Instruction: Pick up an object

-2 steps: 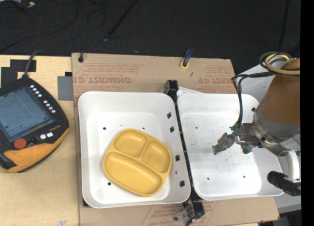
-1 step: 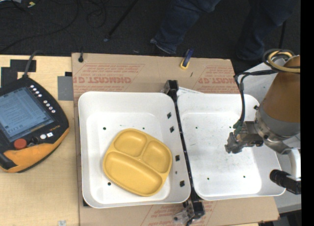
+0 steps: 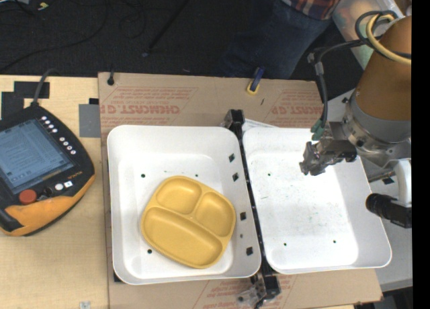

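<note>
Yellow divided plate (image 3: pixel 188 221) lay flat in the left bin (image 3: pixel 127 146), well to the left of your gripper (image 3: pixel 314 164) and lower in the view, across the divider between the bins. Your gripper hung over the upper part of the right bin (image 3: pixel 363 250), with nothing visibly between its fingers; whether the jaws were spread or pressed together could not be told. A teach pendant (image 3: pixel 37 166) sat on the bench, far to the left of the jaws.
</note>
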`<state>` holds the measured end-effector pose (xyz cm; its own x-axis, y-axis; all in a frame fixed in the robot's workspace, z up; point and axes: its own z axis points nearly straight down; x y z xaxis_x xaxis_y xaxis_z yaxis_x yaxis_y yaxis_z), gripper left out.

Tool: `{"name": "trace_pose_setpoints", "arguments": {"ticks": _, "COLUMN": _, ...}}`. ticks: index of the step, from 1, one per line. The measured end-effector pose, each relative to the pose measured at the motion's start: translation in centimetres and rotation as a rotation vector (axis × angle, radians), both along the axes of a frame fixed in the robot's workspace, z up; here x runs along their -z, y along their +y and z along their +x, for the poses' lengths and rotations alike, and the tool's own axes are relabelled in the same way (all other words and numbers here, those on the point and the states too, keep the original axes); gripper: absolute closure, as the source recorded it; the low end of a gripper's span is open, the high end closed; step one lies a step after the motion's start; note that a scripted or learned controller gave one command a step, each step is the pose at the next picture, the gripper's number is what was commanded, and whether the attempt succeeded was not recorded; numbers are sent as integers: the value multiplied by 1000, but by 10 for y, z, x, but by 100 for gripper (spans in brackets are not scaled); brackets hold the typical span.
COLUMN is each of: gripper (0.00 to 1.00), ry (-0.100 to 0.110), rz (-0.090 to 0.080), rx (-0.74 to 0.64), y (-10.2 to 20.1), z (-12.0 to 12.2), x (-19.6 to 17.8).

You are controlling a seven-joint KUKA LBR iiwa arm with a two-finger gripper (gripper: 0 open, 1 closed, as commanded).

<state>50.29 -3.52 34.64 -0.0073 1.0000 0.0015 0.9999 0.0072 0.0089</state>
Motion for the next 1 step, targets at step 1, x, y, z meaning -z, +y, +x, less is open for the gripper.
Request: {"name": "trace_pose_setpoints", "arguments": {"ticks": 1, "gripper": 100, "ry": 2, "rz": 3, "rx": -5, "y": 95, "z": -27, "x": -88}}
